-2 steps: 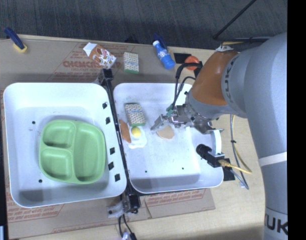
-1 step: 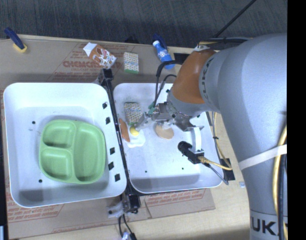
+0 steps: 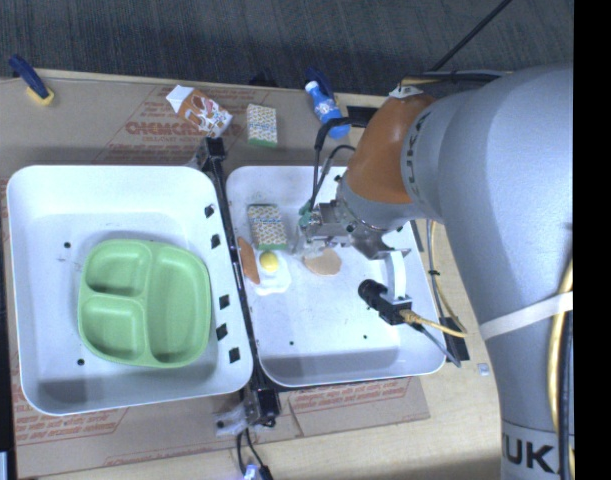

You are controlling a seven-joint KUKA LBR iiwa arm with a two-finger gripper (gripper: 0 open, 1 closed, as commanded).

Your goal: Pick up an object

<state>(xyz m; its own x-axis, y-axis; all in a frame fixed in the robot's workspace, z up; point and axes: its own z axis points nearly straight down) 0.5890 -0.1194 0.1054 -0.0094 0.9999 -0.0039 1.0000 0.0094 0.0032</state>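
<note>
Grey and bulky, the arm [image 3: 485,168] takes up the right side of the view, its orange band [image 3: 380,153] bent over the right bin. Under everything lies the counter [image 3: 115,128], covered with brown printed cardboard. Two shallow white bins sit on it side by side, meeting along a seam with black clips: the left bin [image 3: 35,228] and the right bin [image 3: 325,353]. In the left bin a pale green divided plate [image 3: 145,303] lies flat, showing three compartments.

The gripper [image 3: 315,230] is low over the upper middle of the right bin. From this angle it cannot be told whether it is open or closed. Just to its left lies a green-and-white patterned packet [image 3: 267,225]. Directly below the gripper in the view rests a tan rounded piece [image 3: 324,263], very near it; whether the two touch cannot be told. Further left, close to the seam, a toy fried egg [image 3: 272,268], white with a yellow yolk, lies against an orange-brown sausage [image 3: 247,260] that runs along the bin's left wall.

On the cardboard beyond the bins sit a second patterned packet [image 3: 262,125], a crumpled red-and-white wrapper [image 3: 200,111] and a blue bottle-like thing [image 3: 325,103]. At the far left corner is a blue and yellow clip [image 3: 30,78].
</note>
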